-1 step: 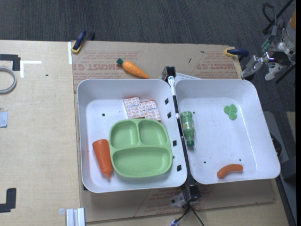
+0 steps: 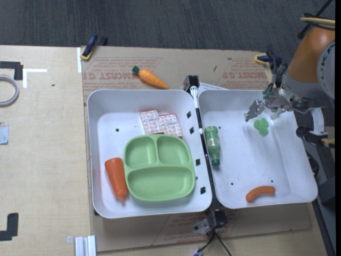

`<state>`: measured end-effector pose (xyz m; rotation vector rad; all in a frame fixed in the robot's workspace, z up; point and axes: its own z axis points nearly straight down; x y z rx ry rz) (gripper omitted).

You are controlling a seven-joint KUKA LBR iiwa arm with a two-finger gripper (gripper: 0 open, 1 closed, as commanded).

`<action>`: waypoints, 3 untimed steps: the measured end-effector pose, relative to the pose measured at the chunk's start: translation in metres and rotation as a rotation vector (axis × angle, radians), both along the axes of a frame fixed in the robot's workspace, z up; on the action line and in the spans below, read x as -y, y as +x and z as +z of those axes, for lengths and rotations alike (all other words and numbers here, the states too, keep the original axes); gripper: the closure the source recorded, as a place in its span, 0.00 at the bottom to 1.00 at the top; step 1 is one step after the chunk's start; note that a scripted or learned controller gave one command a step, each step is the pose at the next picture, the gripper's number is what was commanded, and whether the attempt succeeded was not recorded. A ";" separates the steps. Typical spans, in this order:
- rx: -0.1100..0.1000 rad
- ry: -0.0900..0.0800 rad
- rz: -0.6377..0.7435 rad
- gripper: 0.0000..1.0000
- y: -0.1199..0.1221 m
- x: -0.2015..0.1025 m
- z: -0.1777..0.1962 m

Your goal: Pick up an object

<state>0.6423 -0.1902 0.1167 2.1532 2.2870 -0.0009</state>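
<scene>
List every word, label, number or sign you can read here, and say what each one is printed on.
Red lettering along the top edge of the cardboard sheet under the bins: repeated, seen upside down, too blurred to read.
Red lettering on the same sheet below the bins: too blurred to read.
Red-and-white packets in the left bin: print too small to read.
Green bottle: no legible label.
</scene>
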 end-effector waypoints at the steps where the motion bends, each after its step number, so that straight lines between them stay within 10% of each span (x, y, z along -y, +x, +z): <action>1: -0.001 0.001 0.272 0.00 -0.019 -0.026 -0.024; 2: 0.002 0.000 0.269 1.00 -0.018 -0.025 -0.014; 3: 0.002 0.000 0.168 1.00 -0.047 -0.075 0.092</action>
